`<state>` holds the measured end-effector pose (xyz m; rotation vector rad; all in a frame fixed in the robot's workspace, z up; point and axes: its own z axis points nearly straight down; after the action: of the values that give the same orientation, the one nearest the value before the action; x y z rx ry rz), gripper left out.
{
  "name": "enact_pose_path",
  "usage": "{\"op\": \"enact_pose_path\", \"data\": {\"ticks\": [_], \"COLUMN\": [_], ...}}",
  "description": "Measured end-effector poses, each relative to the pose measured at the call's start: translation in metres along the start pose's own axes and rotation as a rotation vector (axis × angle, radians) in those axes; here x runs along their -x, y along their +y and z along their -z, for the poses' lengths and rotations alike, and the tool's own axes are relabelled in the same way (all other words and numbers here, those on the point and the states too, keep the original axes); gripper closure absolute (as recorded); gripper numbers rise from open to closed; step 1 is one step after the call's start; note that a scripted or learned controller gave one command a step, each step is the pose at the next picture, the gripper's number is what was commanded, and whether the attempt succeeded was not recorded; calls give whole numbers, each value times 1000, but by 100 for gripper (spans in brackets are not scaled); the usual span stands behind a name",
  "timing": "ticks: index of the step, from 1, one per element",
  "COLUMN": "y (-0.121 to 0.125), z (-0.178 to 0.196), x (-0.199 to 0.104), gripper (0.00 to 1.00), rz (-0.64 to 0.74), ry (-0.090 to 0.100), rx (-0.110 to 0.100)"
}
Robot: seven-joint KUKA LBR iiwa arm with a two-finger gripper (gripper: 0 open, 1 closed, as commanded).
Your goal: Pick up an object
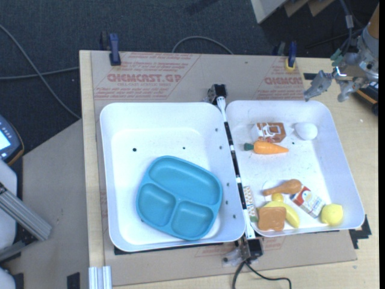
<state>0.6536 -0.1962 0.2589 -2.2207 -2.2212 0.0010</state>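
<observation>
gripper (329, 84) at upper right of frame, just above the far rim of the right bin (344, 161), fingers spread, nothing between them | nearest object: white egg (306, 130), lower left of gripper | carrot (269, 148) further left, long axis left-right
</observation>
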Motion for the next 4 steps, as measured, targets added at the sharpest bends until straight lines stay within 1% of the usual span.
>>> {"op": "enact_pose_path", "data": {"ticks": [1, 2, 3, 4], "y": [14, -38, -114, -113], "z": [-158, -175, -174, -131], "x": [-57, -50, -80, -13], "gripper": [0, 0, 0, 0], "rz": [1, -3, -2, -6], "ry": [-2, 2, 2, -6], "rx": [10, -6, -6, 6]}}
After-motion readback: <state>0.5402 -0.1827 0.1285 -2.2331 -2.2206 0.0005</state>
